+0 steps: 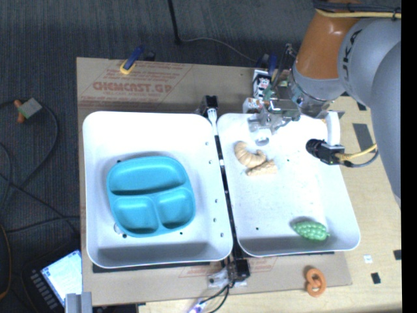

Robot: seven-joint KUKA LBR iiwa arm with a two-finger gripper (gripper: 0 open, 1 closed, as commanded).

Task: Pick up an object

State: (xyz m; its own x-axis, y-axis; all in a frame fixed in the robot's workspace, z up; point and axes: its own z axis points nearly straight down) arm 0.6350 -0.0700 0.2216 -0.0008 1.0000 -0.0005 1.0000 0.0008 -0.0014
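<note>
Where the right bin (339, 194) slopes toward its far edge, a tan croissant-shaped piece (254, 159) lies on the white floor, close to the divide between the two bins. A green knobbly object (309, 229) sits well apart from it, in the near right corner of the same bin. The gripper (262, 124) hangs over the far rim of this bin, just beyond the tan piece and apart from it; whether it is open or closed I cannot tell, and nothing is seen in its grasp. Above it rise the orange band (324, 41) and the grey arm (381, 64), with a black fitting and yellow cable (329, 150) at the bin's right side.

The left bin (98, 142) holds a blue divided tray (151, 195), its three compartments facing up. Both bins rest on a pale wooden bench (163, 83) printed with red lettering. A blue clamp (132, 58) grips its far edge, and a small orange ring (315, 280) lies on the board near the front. Beyond the bench is dark grey carpet (65, 18) crossed by black cables.
</note>
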